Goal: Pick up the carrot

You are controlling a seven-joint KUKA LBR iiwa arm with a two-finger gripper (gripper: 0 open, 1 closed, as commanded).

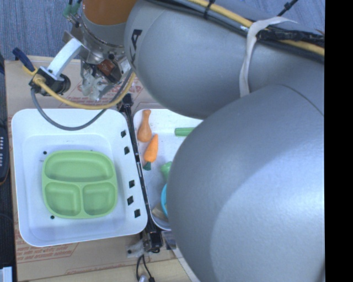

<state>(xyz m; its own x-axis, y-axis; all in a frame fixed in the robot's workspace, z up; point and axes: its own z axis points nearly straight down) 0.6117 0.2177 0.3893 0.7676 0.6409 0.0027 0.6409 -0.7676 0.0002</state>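
Gripper (95, 82) hangs past far edge of left bin (22, 165), above cardboard strip; whether it is spread or pressed together, cannot tell. Nothing visibly between its tips. Orange band (105, 11) right above it, yellow cable (83, 102) looping below. Carrot (151, 148) lies in right bin (165, 118), near far-left corner, close to dividing wall, just beside tan squash-shaped piece (144, 126). Green divided plate (80, 184) sits mid left bin. Grey arm (248, 165) covers most of right bin.

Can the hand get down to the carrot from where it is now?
Probably yes. The hand hangs beyond the far rim of the left bin, while the carrot lies uncovered in the right bin, beside a tan gourd-shaped toy. That close neighbour may crowd the grasp.
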